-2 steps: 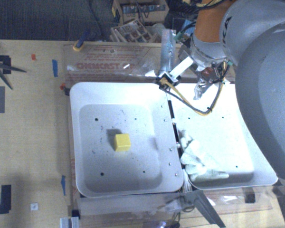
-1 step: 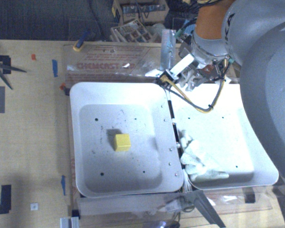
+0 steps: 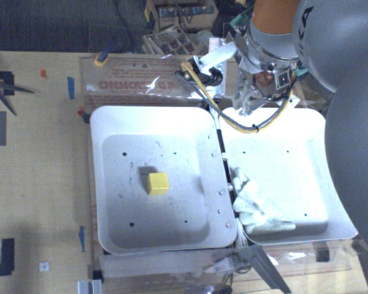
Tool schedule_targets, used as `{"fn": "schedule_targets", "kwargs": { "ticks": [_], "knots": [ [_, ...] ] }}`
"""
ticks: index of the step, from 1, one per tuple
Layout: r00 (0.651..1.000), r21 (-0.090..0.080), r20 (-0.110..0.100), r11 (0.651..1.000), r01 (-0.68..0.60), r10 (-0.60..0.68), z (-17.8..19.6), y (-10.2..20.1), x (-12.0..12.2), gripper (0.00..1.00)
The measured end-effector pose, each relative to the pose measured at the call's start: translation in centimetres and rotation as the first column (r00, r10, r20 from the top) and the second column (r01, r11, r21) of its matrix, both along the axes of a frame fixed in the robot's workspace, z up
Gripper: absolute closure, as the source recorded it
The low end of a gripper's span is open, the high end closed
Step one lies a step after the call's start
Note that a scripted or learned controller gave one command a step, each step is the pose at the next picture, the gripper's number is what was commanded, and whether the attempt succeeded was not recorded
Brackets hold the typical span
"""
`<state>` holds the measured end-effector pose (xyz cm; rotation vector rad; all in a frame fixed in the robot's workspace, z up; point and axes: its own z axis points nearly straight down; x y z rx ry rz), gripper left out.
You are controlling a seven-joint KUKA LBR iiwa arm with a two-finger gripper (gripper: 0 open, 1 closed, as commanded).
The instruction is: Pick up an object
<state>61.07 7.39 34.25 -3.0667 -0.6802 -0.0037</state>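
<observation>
A small yellow cube lies near the middle of the left bin. A crumpled white object rests against the near left wall of the right bin. My gripper hangs over the far left corner of the right bin, below the grey wrist and orange band. It is well away from both objects, and nothing shows in its grasp. A yellow and black cable loops beneath the wrist.
The ridge where the two bins meet runs between the objects. A clear plastic bag with red lettering lies behind the left bin. The big grey arm covers the right side of the right bin.
</observation>
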Motion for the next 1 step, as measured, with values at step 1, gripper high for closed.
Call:
{"fn": "schedule_targets", "kwargs": {
  "ticks": [1],
  "knots": [
    [0.975,0.001,0.001,0.975,0.224,-0.224,2.05,7.04,4.63,1.00]
  ]
}}
